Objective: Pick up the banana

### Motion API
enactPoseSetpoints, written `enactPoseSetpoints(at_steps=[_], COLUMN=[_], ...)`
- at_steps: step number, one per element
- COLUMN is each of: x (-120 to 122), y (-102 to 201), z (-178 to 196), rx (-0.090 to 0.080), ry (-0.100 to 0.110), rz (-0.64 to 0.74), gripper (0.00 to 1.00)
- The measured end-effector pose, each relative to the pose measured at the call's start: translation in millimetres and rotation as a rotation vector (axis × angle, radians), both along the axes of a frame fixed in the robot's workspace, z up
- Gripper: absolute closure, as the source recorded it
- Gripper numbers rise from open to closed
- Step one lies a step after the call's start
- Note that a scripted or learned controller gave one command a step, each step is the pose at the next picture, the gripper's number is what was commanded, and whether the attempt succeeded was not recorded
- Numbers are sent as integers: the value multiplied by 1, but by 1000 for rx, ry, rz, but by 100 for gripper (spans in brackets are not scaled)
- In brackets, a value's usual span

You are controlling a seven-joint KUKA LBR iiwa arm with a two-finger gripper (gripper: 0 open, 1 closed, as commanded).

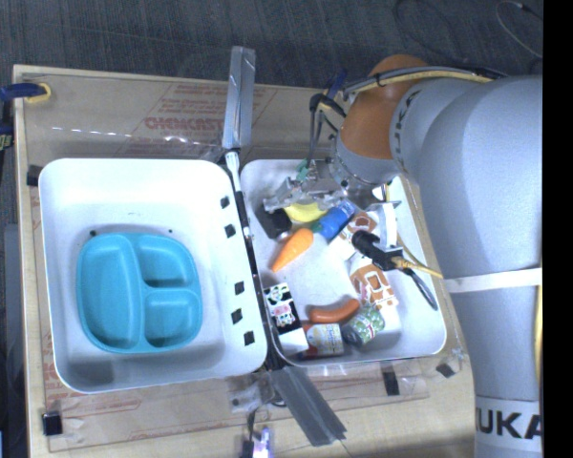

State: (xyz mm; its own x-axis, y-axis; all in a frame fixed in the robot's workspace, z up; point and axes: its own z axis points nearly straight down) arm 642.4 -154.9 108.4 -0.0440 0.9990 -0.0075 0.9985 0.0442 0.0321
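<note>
directly under the tool (301,191) lies the banana (306,213); tool's grip state cannot be told.

Two white bins (67,189) sit on a pale tan table (95,93). The left bin holds a light blue sectioned tray (138,289). In the right bin: a yellow banana (304,213), an orange carrot (292,249), a reddish-brown sausage (332,310), a blue piece (334,222), and a black-and-white patterned block (282,305). The arm (477,160) is grey with an orange band (372,113).

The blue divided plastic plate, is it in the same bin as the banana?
No, the blue divided plastic plate lies in the left white bin; the yellow banana is in the right one.
</note>
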Motion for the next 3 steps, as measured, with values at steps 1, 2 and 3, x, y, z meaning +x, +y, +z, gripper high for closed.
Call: enactPoseSetpoints(at_steps=[1,2,3], x=[21,2,12], y=[19,-12,-43], z=[-2,-3,-2], rx=[1,9,10], ry=[10,7,9], rz=[-74,-61,-45], gripper=[0,0,0])
